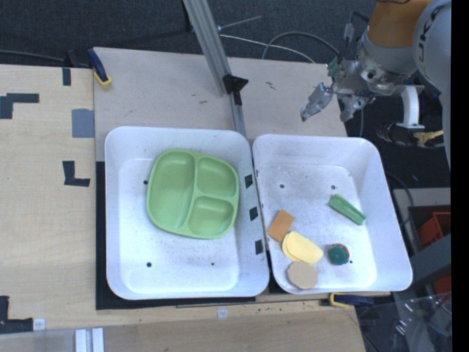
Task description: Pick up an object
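The right bin holds several small items. A green bar lies toward its right side. An orange block, a yellow oval piece and a tan disc cluster near its front left, with a small dark green round piece beside them. A light green divided plate lies in the left bin. My gripper hangs above the bench just behind the right bin's back rim. It is open, with nothing between its fingers.
A grey metal pole slants up from a black clamp behind the seam between the two bins. Cables lie on the dark floor behind the bench. A blue and yellow clamp sits at the back left corner.
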